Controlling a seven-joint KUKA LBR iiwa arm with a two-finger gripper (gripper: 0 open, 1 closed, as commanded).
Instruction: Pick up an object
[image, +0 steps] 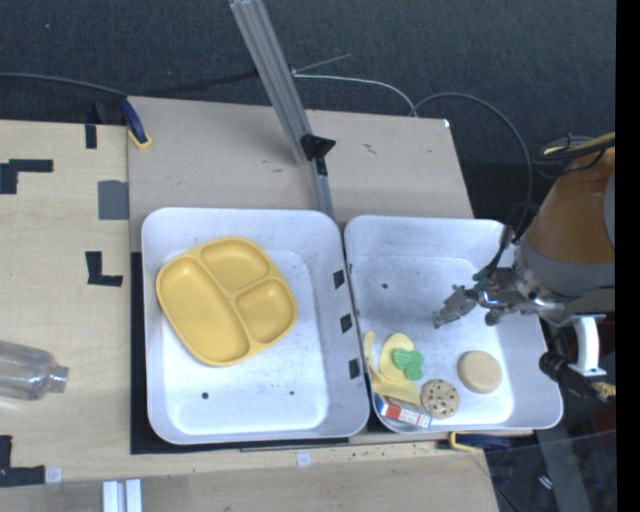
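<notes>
My gripper (447, 310) hangs over the middle of the right bin (420, 250), its dark fingers pointing left and down, with nothing visible between them. Just below and to its right lies a tan round bun (480, 372). At the bin's front left sits a pile of toy food: a yellow banana-like piece (385, 352), a green piece (406, 362), a chocolate-chip cookie (439, 398) and a small red and white packet (403, 412). The pile lies below and left of the gripper, apart from it.
The left bin (180, 420) holds a yellow divided plate (226, 298). A metal pole (278, 75) slants down to the seam between the bins. A clear plastic bottle (28, 368) lies on the bench at far left. Cables run along the back.
</notes>
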